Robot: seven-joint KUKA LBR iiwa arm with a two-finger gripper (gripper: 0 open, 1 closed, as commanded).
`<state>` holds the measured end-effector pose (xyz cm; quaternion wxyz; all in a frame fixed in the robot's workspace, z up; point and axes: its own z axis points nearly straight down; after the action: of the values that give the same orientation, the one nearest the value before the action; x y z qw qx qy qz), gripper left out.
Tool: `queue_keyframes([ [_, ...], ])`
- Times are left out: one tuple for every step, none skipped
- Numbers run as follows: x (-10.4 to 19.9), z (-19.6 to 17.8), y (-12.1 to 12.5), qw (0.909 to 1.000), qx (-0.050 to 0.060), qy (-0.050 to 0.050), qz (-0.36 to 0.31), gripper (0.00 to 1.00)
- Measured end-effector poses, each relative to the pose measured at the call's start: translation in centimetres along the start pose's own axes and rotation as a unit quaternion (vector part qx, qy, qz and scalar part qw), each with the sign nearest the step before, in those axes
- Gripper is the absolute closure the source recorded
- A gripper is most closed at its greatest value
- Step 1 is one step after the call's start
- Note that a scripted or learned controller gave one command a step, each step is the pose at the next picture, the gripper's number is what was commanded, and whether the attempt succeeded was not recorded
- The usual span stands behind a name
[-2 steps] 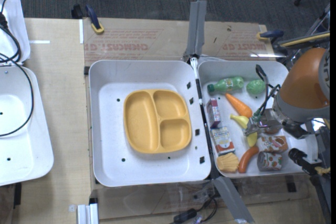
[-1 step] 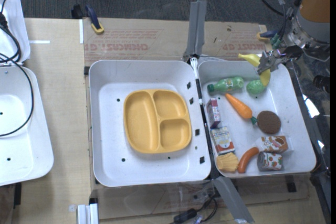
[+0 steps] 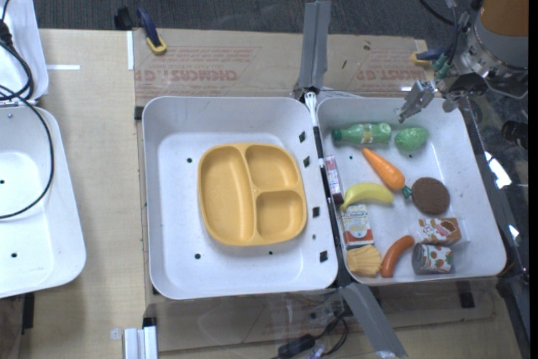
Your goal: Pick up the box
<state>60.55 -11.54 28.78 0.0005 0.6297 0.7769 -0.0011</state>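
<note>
A small white carton with red and green print, the box [image 3: 357,224], lies flat in the right bin [image 3: 480,181], near its left wall and below a banana [image 3: 367,194]. A second small box in orange and white [image 3: 440,229] lies toward the bin's lower right. A thin red packet [image 3: 330,175] rests along the left wall. My gripper [image 3: 415,102] hangs over the bin's far edge, above a green vegetable [image 3: 411,139] and well away from both boxes. Nothing is in it.
The right bin also holds a green bottle [image 3: 361,133], carrot [image 3: 385,167], brown round patty [image 3: 430,195], sausage [image 3: 395,255], cracker [image 3: 363,261] and a can [image 3: 433,258]. The left bin [image 3: 168,181] holds a yellow divided plate [image 3: 252,193].
</note>
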Motion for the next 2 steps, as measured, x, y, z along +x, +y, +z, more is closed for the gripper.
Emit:
queue_keyframes([
  [-3.0,13.5,-2.5,0.9999,0.001,0.001,-0.012,0.00],
  [-0.4,19.7,-8.2,0.9999,0.001,0.002,-0.011,0.00],
])
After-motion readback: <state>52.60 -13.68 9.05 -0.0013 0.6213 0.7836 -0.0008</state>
